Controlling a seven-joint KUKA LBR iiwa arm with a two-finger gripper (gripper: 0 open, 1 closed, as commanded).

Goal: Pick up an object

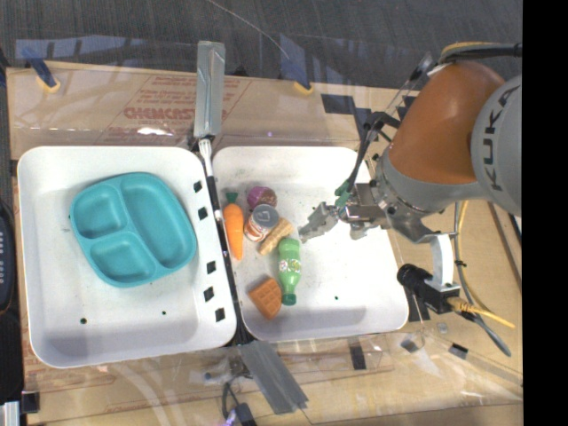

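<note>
Claw (312,227) low over right shallow white bin (373,304), near bin's middle; whether spread or pressed together, cannot tell; nothing seen between its tips; green plastic bottle (288,271) just left and below; tan bread-like stick (274,236) and small red-and-silver can (260,223) to left; purple onion-like ball (261,197) above can; orange carrot (233,229) by bin's left wall; orange wedge (265,297) below; teal divided plate (133,227) in left white bin (53,327).

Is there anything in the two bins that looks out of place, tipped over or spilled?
Nothing looks spilled or damaged. The green bottle lies on its side in the right bin, not upright, among small toy foods such as the carrot. The blue plate sits flat in the left bin, at a slight angle.
</note>
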